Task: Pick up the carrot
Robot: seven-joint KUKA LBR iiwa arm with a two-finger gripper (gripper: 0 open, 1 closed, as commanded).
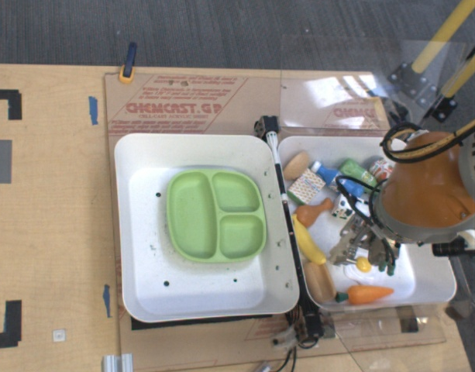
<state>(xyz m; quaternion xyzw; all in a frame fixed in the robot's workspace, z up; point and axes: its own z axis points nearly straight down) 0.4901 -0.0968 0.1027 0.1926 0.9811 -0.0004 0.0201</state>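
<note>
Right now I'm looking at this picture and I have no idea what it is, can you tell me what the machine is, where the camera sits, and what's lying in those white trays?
One camera looks down at a slant on a wooden bench with two shallow white trays. The big grey and orange shape on the right is a robot arm; its hand hangs low over the right tray. I see nothing gripped in it, though the view is too cluttered to judge its fingers. The left tray holds a green divided plate. The right tray holds toy food: a carrot near the front edge, a banana, a bread roll and some small packets. The carrot, which the arm should pick up, lies on the tray floor, apart from the hand.
</note>
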